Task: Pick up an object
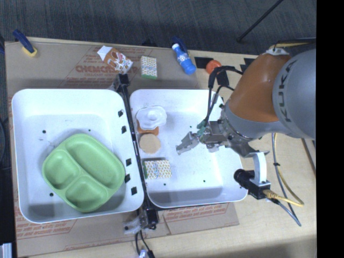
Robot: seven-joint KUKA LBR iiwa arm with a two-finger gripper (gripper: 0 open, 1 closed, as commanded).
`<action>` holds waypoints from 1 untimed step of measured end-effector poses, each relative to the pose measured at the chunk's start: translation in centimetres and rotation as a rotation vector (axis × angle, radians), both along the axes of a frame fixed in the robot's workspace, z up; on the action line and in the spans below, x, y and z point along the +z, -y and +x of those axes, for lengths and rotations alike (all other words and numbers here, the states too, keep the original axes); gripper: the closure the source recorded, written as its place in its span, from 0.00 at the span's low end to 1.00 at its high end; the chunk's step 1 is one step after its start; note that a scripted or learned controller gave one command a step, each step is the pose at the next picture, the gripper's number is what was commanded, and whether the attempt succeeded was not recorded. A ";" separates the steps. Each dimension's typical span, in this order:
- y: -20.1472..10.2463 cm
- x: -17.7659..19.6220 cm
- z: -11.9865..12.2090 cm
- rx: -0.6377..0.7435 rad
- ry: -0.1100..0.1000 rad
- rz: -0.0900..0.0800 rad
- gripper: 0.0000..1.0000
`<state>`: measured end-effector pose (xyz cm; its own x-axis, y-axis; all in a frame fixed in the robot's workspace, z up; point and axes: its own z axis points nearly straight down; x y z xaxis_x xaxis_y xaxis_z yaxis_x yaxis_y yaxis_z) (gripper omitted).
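Gripper (185,142) is seen low over the right bin (226,195) floor — fingers slightly parted, nothing gripped. Candidates are lined along the bin's left wall: cup (151,117), tan disc (150,143), packet (157,169). Green tray (83,171) is parked in left bin — likely untargeted.

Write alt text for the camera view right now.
The gripper hangs over the right bin, beside a cup, a brown disc and a packet along its left side. A green tray lies in the left bin.
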<state>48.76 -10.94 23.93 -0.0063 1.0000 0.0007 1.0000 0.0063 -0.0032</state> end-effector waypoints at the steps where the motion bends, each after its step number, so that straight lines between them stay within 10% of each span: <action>1: 0.0 0.0 0.0 0.000 0.000 0.000 0.00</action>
<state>48.76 -10.94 23.93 -0.0063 1.0000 0.0007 1.0000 0.0063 -0.0032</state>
